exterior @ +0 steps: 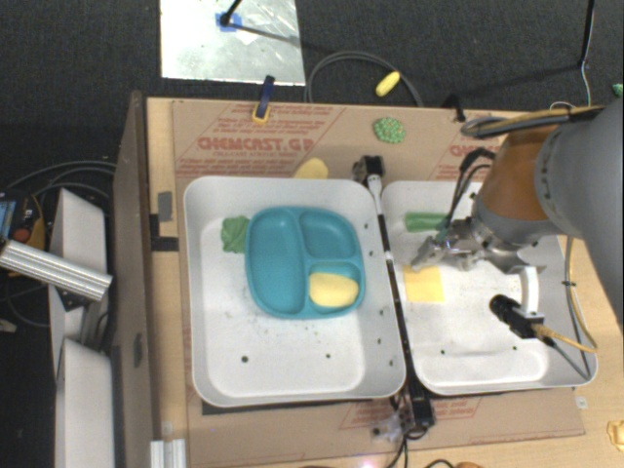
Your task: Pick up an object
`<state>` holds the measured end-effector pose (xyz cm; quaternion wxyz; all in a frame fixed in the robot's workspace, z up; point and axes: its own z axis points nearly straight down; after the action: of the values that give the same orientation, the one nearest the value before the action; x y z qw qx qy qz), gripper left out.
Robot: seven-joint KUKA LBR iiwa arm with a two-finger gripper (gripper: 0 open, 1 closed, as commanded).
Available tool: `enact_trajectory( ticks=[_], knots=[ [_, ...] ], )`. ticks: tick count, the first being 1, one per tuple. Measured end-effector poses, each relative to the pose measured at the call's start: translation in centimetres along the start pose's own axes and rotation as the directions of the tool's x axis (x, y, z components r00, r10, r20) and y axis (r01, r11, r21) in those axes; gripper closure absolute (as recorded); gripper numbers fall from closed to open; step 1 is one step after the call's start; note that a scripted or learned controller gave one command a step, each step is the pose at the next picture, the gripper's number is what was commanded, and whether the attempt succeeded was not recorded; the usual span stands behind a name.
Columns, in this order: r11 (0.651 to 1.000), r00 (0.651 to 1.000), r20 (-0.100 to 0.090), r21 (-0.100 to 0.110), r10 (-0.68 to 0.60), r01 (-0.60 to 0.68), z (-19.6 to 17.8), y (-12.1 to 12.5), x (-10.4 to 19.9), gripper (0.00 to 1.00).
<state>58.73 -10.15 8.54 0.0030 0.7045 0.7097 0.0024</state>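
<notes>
Yellow block [425,286] lies flat in my right bin [478,369], near the divider, just under my pincer [429,254]. Spread of the pincer: cannot tell (blurred). Judgement: centre over the block, drop straight, 1 squeeze.

A dark carpeted floor [78,57] is seen around a bench topped with brown printed cardboard [253,142]. A shiny metal sheet [232,27] is laid on the floor beyond the bench. Black cables [49,178] are coiled at the left, beside a white frame [73,252] crossed by a silver metal bar [54,269].
</notes>
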Motion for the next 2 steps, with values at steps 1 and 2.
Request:
enact_trajectory(
  ticks=[1,2],
  knots=[
    [1.0,1.0,-0.001,0.01,0.009,-0.009,0.1,-4.2,-1.9,0.0],
    [1.0,1.0,0.001,-0.004,-0.001,0.001,0.0,5.4,-1.3,0.0]
  ],
)
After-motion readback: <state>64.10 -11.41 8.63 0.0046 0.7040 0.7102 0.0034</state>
